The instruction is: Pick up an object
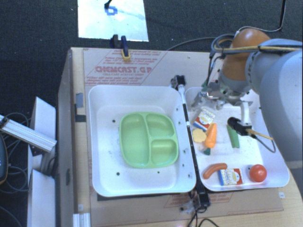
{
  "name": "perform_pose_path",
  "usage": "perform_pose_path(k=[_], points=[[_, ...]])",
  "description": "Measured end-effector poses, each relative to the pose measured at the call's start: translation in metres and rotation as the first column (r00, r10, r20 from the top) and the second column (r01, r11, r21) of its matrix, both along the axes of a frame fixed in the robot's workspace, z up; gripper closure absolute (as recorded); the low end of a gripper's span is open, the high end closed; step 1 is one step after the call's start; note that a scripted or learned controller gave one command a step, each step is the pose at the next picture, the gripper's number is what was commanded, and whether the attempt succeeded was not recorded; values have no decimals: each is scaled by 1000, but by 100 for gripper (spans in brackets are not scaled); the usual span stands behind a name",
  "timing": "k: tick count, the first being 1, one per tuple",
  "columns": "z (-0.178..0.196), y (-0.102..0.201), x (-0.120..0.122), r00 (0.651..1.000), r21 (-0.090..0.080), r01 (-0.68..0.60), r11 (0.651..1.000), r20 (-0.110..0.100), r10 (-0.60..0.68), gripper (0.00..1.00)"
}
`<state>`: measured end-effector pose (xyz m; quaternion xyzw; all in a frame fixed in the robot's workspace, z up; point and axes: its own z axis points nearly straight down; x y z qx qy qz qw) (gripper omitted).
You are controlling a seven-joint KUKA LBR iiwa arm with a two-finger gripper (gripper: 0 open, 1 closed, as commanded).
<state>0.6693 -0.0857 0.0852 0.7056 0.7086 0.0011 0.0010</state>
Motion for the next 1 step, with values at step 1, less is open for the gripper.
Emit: perform_pose_path(k=[1], points=[[-1, 3, -56, 1000, -1, 3, 1000, -1, -3, 0]])
